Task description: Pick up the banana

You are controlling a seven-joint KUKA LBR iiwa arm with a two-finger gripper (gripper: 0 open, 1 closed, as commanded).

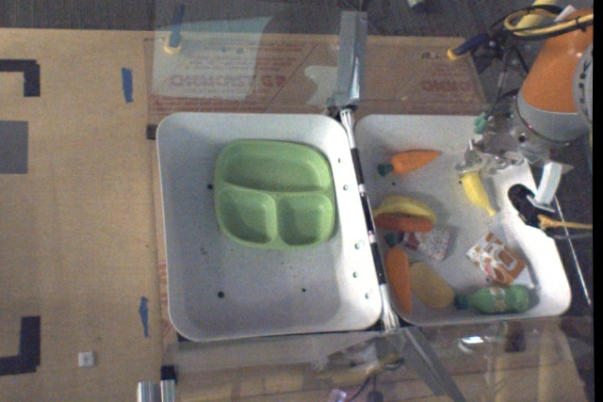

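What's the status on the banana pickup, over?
Gripper low in the right bin, right at the banana. Grasp unconfirmed. Carrot lies to its left, apart. Green tray sits in the left bin.

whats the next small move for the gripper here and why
Probably lift straight up a little. The gripper sits right over the banana near the right bin's far right side; a small raise would show whether the banana comes along.

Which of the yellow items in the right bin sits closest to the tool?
The small banana just below the tool, near the bin's right wall; the other yellow pieces lie farther left.
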